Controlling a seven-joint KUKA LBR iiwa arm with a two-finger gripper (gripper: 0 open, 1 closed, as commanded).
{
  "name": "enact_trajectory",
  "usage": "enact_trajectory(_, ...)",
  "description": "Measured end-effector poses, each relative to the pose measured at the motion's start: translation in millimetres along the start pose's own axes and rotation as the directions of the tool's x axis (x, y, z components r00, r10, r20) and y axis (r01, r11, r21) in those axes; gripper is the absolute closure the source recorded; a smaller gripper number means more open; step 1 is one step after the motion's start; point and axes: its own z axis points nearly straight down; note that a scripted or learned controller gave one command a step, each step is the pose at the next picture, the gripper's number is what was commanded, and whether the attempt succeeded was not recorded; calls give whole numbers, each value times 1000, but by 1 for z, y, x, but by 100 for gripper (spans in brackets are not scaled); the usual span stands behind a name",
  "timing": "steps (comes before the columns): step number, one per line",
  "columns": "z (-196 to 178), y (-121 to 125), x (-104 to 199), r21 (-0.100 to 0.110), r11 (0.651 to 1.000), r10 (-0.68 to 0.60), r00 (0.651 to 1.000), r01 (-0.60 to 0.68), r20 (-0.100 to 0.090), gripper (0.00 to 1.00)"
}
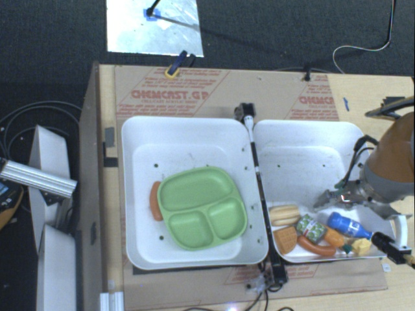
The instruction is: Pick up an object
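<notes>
Several toy foods lie along the front of the right bin: a pale bread roll, a brown cracker, a green can, a blue bottle, an orange piece, a red sausage and a yellow piece. My gripper hangs low over the right bin, just behind the blue bottle, below the arm's orange band. I see nothing held in it.
The left bin holds a green compartment tray with an orange-red sausage beside its left edge. A black divider clip sits between the bins. Cables lie at the left of the bench.
</notes>
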Motion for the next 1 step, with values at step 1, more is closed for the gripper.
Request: enact_trajectory(1,-11,1,0,-3,1000,-2,1000,2,1,100)
